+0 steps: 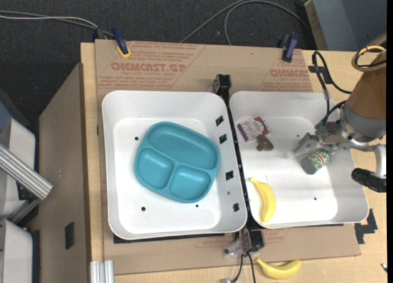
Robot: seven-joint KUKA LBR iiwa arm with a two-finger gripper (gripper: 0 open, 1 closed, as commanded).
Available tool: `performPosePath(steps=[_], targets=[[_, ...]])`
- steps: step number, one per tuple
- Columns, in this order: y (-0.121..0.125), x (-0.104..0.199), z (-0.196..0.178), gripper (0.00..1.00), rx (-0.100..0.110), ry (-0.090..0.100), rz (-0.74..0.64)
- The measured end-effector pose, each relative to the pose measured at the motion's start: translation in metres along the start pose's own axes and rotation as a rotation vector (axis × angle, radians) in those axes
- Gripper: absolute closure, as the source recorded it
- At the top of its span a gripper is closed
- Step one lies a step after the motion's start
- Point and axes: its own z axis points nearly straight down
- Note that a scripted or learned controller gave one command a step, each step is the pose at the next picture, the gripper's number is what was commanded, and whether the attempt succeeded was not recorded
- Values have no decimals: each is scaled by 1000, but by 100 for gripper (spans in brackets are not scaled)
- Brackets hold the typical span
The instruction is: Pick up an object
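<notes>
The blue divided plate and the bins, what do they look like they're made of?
Blue divided plate: likely molded plastic, uniform teal with a soft sheen and rounded compartment ridges. Left bin and right bin: probably thin formed plastic, smooth glossy white with rounded corners.

Arm (371,100) cut off by right edge at 3 o'clock. Gripper (314,147) partly covers a small can (314,161); label too small to read. Second banana (281,268) at 6 o'clock, part hidden under the bench clamp (245,245). Purple packet (252,128) print unreadable.
</notes>
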Motion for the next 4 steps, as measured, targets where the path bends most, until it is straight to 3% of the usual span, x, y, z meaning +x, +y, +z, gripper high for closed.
performPosePath(steps=[1, 3, 4], targets=[[1, 0, -14, 100, -5, -1, -1], [13, -4, -112, 100, -11, -5, -1], [5, 1, -162, 100, -10, -4, -1]])
